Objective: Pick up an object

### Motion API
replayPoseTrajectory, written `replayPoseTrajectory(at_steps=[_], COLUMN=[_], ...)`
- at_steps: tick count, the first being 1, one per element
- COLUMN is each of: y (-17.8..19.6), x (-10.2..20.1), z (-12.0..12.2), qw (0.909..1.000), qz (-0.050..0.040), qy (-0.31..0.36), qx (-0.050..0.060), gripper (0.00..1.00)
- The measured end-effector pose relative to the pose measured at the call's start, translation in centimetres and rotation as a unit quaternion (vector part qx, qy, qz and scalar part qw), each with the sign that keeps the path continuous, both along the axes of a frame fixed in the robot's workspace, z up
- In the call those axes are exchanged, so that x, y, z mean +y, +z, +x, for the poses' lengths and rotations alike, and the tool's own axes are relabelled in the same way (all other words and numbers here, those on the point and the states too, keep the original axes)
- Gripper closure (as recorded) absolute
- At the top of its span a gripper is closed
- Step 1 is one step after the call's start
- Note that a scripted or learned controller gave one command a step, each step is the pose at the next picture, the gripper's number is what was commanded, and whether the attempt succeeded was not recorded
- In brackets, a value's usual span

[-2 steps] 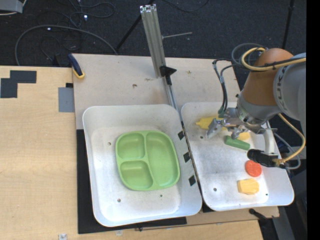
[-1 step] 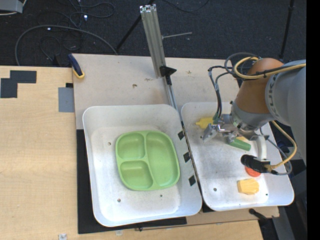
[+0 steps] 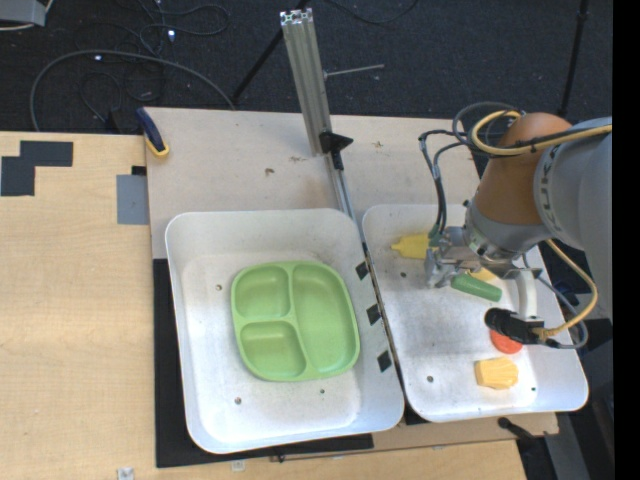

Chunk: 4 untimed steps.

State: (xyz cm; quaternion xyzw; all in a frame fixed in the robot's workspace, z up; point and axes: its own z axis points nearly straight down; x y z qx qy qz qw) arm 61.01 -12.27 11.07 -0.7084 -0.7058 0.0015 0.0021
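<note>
In the right bin [image 3: 430,378], the green piece [image 3: 476,287] is lying just right of the gripper [image 3: 438,274], long axis running left-far to right-near, while the gripper's opening and any hold are apparently too blurred to tell.

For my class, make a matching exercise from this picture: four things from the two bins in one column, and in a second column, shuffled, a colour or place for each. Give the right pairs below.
Things
1. divided plate
2. block near the right bin's front edge
3. stick-shaped piece by the gripper
4. small round piece

Descriptions
A. dark green, lying in the right bin just below the gripper
B. red-orange, partly behind a black cable part
C. light green, alone in the left bin
D. yellow-orange, nearest the camera in the right bin

Pairs: 1-C, 2-D, 3-A, 4-B
</note>
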Motion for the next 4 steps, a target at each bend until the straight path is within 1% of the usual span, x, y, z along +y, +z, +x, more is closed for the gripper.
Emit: replayPoseTrajectory(at_steps=[1,2,3,4], y=[6.3,12.6,13.0,13.7], x=[-0.6,-1.0,-1.0,4.5], z=[0.1,-0.2,-0.2,-0.4], qw=[1.0000,1.0000,1.0000,1.0000], qz=[-0.0009,-0.0010,-0.0003,0.0005], qy=[0.000,0.002,0.002,0.004], qx=[-0.004,-0.005,-0.002,-0.001], gripper=[1.00,1.00,1.00,1.00])
